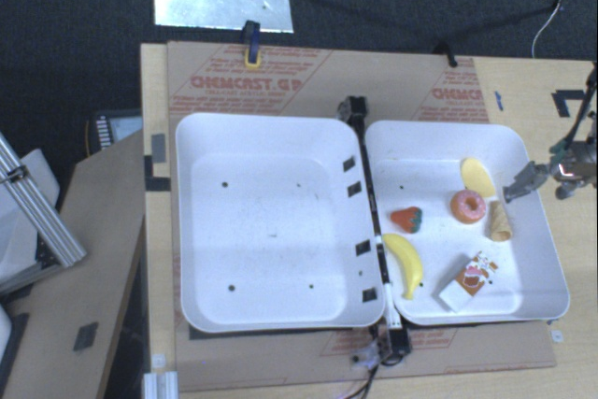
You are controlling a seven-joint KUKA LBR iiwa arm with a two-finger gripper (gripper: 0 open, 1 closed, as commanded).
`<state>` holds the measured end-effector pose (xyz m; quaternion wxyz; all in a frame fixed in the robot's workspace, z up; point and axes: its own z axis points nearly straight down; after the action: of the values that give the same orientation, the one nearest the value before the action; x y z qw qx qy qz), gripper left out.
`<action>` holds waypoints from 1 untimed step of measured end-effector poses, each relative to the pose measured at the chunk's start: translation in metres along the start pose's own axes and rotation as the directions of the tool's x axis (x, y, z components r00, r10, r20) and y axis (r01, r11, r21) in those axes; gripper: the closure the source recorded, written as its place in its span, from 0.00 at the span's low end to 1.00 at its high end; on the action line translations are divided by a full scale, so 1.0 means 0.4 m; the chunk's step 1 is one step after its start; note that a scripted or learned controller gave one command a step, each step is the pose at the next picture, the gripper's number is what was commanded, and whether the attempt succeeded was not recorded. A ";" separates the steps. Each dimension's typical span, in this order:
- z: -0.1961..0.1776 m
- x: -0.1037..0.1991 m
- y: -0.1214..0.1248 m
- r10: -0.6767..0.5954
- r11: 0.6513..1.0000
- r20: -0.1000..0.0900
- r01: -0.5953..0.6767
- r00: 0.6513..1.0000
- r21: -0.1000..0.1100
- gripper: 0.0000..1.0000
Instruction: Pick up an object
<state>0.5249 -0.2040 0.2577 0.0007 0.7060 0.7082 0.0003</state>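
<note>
The claw (519,190) hovered at the right bin's (523,149) right rim; whether it was open or closed could not be told. Just beside it lay a doughnut (468,206) and a cone (500,220). The left bin (271,220) sat on the brown worktop (308,79), dark carpet (75,14) beyond.

Six small toy foods are lying in the right bin (439,145): a yellow lemon slice (476,173) nearing the far right corner, a pink donut (467,206) touching a tan cone (500,220), a strawberry (406,220) and banana (404,263) along the left edge, and a small box (470,281) nearing the front edge.
</note>
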 end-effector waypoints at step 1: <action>0.390 0.171 0.044 -0.007 1.000 -0.007 0.007 1.000 0.012 0.00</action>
<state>0.5424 -0.1355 0.1018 -0.0060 0.7035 0.7106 -0.0015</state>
